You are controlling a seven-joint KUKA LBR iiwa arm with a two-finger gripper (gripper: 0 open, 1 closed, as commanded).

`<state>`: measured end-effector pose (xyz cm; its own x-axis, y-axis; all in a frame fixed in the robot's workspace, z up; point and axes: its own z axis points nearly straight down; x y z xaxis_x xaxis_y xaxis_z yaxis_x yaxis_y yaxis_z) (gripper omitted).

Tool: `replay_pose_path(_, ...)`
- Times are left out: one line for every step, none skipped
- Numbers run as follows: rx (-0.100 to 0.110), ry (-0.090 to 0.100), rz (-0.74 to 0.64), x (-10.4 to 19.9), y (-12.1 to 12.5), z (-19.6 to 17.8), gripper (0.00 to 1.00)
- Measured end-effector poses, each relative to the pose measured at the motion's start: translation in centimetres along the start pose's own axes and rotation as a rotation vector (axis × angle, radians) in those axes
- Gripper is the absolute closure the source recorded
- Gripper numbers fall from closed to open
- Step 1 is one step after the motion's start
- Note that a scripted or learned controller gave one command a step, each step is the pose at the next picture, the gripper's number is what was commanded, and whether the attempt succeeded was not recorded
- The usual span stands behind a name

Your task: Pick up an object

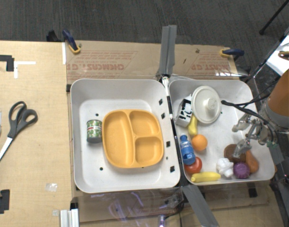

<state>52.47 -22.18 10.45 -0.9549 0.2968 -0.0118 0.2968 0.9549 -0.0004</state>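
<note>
Your claw [240, 150] low in the right bin [232, 85], over a brown object [231, 151], grip state impossible to tell, orange [199, 142] nearby, yellow tray [133, 138] in left bin [117, 86].

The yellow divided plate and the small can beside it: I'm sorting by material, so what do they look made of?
The yellow divided plate looks like moulded plastic: even colour, rounded compartment walls, soft matte sheen. The small can seems metal with a green printed label; its pale rim suggests this, though it may be a plastic toy.
</note>
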Motion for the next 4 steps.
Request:
replay_pose_path(-0.002, 0.004, 0.034, 1.8, -0.4, 1.0, 0.00)
replay_pose_path(-0.001, -0.002, 0.031, 1.6, -0.3, -0.1, 1.00)
replay_pose_path(-0.002, 0.009, 0.055, 0.6, 10.1, 1.2, 1.00)
replay_pose_path(0.002, 0.008, 0.386, -5.0, 9.8, -16.4, 1.00)
